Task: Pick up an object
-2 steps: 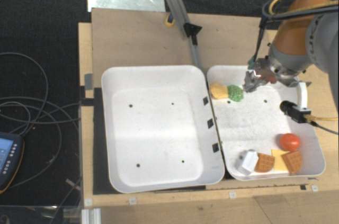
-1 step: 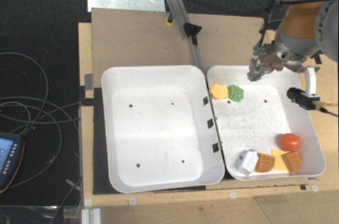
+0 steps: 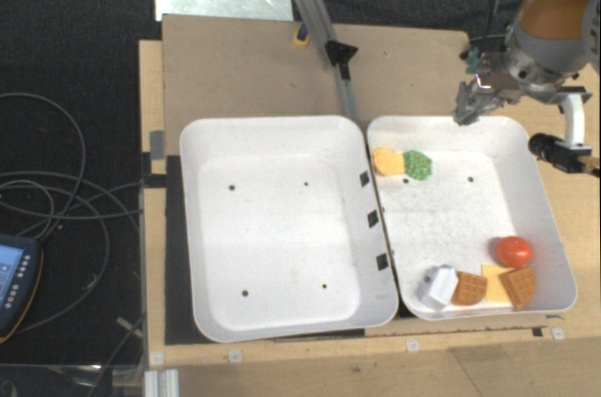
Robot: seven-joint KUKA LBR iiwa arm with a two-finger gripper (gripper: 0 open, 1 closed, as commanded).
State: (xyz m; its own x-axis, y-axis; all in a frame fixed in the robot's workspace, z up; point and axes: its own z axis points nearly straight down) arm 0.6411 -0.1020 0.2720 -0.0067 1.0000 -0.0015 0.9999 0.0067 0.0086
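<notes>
The right bin (image 3: 526, 170) holds several small objects. A yellow-orange piece (image 3: 387, 162) and a green lumpy piece (image 3: 418, 166) lie together near its back left corner. A red ball (image 3: 513, 250) rests near the front right. Along the front wall lie a white-grey object (image 3: 436, 286), a brown waffle-like piece (image 3: 469, 289), a yellow slab (image 3: 495, 282) and another brown waffle piece (image 3: 519, 285). My gripper (image 3: 467, 109) hangs above the back rim of the right bin, away from all the objects, and nothing shows between its fingers.
The left bin (image 3: 202, 198) sits beside the right one, with black clips (image 3: 373, 218) along the shared edge. A grey pole (image 3: 315, 6) slants across the brown board behind the bins. Cables and a pendant (image 3: 14, 278) lie on the floor at left.
</notes>
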